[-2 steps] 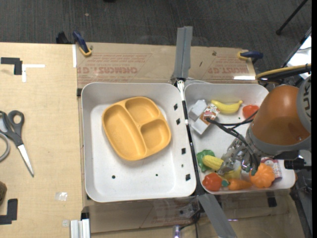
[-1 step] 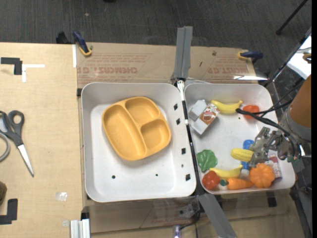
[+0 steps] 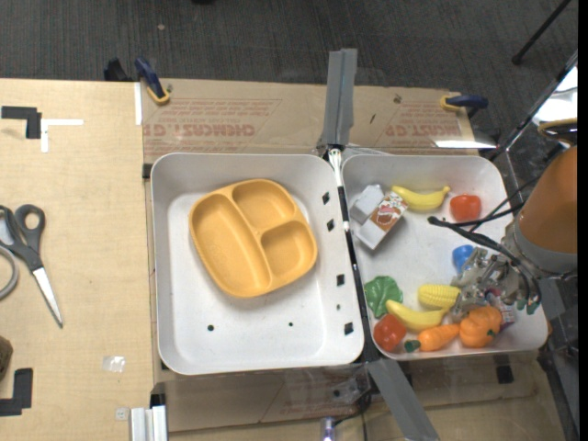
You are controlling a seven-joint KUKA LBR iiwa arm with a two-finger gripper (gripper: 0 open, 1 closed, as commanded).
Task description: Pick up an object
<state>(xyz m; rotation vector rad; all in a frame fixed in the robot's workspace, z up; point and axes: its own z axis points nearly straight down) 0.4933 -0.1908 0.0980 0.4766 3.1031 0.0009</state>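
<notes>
The left bin (image 3: 165, 274) held a yellow divided plate (image 3: 253, 237). The right bin (image 3: 432, 159) held toy food: a banana (image 3: 420, 197), carton (image 3: 378, 217), tomato (image 3: 465, 207), corn (image 3: 437, 295) and carrot (image 3: 437, 337). The arm's gripper (image 3: 478, 288) hung low beside the corn; whether it was closed could not be told.

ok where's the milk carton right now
The milk carton lies in the right bin, near its upper left corner by the divider, just left of the banana.
</notes>
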